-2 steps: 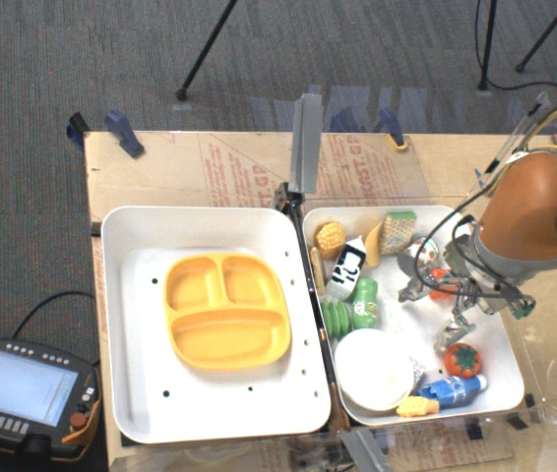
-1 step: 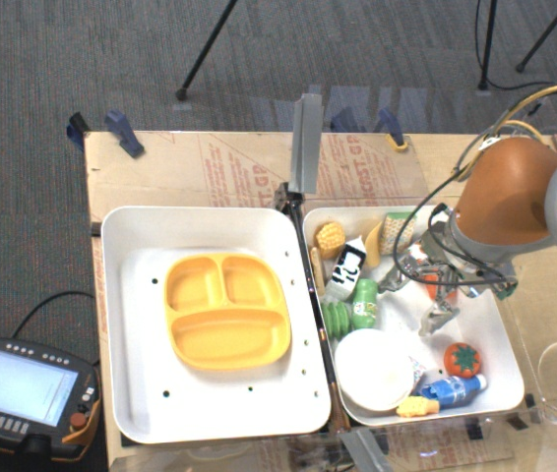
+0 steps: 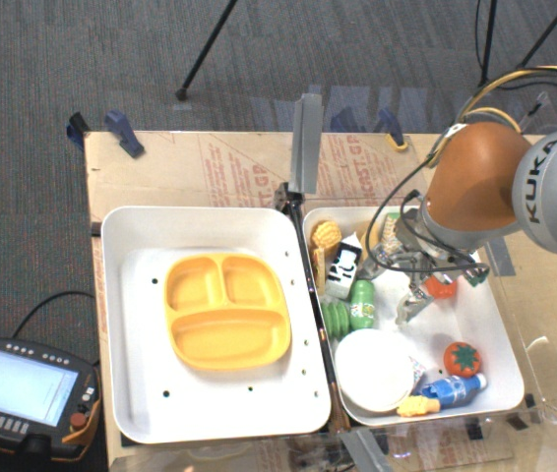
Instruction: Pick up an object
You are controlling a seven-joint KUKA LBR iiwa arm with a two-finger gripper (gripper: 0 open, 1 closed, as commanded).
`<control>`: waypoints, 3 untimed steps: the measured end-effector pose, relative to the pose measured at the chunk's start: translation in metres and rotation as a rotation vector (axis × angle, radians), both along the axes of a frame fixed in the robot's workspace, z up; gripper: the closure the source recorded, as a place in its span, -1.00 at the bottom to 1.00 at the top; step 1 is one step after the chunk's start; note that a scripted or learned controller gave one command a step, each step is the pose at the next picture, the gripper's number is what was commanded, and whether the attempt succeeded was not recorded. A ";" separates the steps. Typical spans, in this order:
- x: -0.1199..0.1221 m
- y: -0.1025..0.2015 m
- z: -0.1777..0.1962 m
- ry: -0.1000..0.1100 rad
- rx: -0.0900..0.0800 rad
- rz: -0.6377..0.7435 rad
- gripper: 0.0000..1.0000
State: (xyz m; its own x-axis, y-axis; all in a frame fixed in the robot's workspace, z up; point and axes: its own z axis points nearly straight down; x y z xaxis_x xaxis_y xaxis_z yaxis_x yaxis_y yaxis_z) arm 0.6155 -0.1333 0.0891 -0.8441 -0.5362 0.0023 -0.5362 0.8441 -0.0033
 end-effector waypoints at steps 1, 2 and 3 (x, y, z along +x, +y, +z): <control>-0.018 -0.080 -0.001 -0.004 0.005 0.006 -1.00; -0.028 -0.078 -0.002 -0.001 0.008 -0.021 -1.00; -0.025 -0.076 -0.001 -0.003 0.006 0.015 -1.00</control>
